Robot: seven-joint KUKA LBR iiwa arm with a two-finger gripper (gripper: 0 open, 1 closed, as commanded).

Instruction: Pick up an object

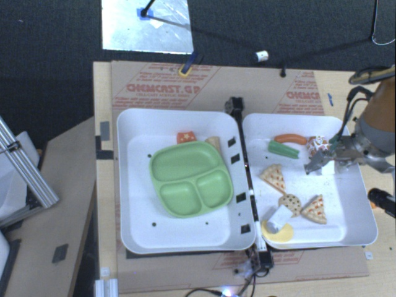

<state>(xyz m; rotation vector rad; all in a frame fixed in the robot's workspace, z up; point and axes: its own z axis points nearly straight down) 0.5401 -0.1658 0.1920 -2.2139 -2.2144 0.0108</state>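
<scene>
hand point(314, 164) low in right bin point(352, 228), grip state unclear
nearest: green toy point(283, 148) at its 10 o'clock; looks light, stiff, slick, so pinch across middle

A divided tray point(189, 179) fills the left bin point(133, 228); the toy foods point(291, 203) lie, seemingly loose, in the right bin point(356, 218).

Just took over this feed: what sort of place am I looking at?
Probably a robotics lab grasping bench: two white bins side by side on a board, toy food like a pizza slice, and a green divided plate.
</scene>
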